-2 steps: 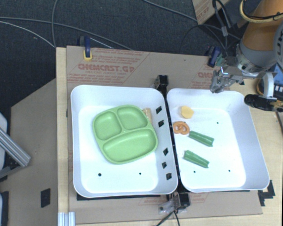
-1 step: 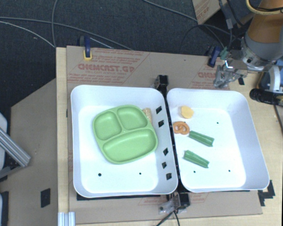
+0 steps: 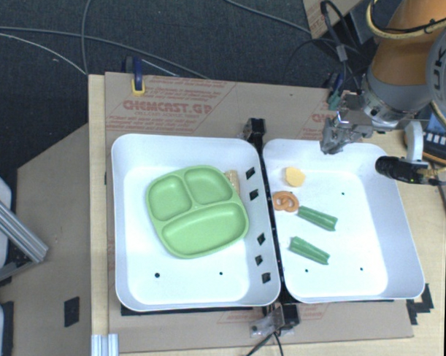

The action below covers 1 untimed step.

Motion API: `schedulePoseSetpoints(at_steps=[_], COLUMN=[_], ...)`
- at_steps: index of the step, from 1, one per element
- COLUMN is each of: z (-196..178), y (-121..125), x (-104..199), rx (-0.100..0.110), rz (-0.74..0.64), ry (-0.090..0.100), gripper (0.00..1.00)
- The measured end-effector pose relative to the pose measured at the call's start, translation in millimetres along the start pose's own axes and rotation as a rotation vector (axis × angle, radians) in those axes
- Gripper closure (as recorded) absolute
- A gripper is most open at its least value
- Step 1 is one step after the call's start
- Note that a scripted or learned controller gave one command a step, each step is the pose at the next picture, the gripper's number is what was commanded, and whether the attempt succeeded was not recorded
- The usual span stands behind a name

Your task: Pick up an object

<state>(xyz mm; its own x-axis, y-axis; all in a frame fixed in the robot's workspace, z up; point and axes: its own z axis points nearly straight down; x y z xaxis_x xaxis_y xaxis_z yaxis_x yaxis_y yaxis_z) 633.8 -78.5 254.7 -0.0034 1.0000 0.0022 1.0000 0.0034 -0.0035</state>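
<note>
- Camera view, biggest first: the left bin (image 3: 127, 207) holds a green divided plate (image 3: 198, 211), a small tan piece (image 3: 232, 182) touching the plate's far right edge.
- Right bin (image 3: 381, 237) holds the loose pieces.
- Arm's gripper (image 3: 331, 146) hangs over the right bin's far rim, nothing visibly between its tips; whether they are spread cannot be told.
- Two green bean-like pieces (image 3: 317, 218) (image 3: 309, 249) lie near the divider.
- Yellow chunk (image 3: 295, 176) sits above a small orange ring (image 3: 285, 202).
</note>
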Motion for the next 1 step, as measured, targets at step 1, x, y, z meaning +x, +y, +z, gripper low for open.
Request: schedulePoseSetpoints(at_steps=[1], z=[-1.8], y=[-30.2], x=[48.4], rx=[0.0], rz=[-0.001], ry=[0.001], gripper=[1.0])
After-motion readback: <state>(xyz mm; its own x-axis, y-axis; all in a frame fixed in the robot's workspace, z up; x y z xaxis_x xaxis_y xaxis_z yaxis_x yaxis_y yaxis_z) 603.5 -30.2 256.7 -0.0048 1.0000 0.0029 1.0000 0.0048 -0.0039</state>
